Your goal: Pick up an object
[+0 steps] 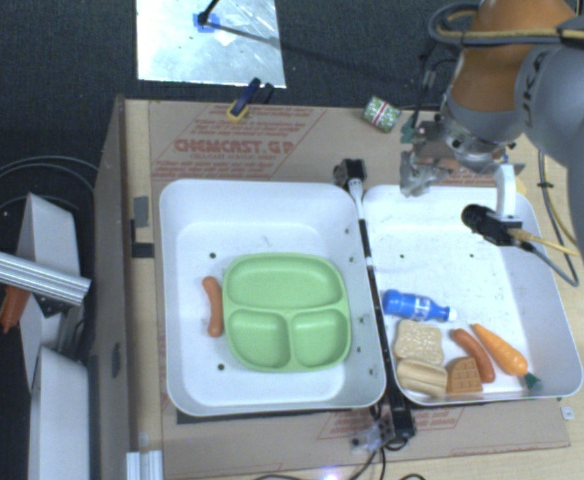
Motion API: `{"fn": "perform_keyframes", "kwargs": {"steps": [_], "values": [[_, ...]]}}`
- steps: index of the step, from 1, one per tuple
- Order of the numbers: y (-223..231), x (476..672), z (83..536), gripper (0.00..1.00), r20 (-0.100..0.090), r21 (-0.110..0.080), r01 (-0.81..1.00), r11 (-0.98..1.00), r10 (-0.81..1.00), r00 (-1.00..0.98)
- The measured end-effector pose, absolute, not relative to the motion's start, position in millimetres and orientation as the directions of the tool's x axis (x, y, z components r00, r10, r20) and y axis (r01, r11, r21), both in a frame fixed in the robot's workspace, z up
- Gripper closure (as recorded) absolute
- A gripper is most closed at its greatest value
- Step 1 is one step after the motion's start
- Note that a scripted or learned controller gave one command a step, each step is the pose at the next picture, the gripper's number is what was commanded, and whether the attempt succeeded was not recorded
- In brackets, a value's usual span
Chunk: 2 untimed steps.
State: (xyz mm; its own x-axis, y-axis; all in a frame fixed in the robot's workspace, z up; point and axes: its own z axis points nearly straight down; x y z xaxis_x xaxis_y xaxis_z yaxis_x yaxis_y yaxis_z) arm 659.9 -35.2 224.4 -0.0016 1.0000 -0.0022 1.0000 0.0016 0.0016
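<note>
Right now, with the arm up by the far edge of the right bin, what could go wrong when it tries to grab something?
The gripper hangs over the right bin's far rim, well away from the food.

1. The blue bottle, crackers, sausage and carrot crowd the near corner, so it may nudge or pinch two things at once.

2. The lone sausage in the left bin lies close beside the green divided plate, which may block a finger.

Red print on the cardboard sheet (234, 136) under the bins reads "CHEMCAST GP", just beyond the far rim of the left bin (172, 268). Smaller red lines above it and along the near edge are too faint to read.
</note>
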Motion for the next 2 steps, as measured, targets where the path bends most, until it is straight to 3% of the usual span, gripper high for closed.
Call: {"fn": "perform_keyframes", "kwargs": {"steps": [1,2], "values": [[35.1,669.0,246.3,1.00,0.002,0.003,1.000,0.005,1.000,-0.005],[104.2,664.2,236.1,1.00,0.002,0.002,1.000,0.005,1.000,-0.005]]}}
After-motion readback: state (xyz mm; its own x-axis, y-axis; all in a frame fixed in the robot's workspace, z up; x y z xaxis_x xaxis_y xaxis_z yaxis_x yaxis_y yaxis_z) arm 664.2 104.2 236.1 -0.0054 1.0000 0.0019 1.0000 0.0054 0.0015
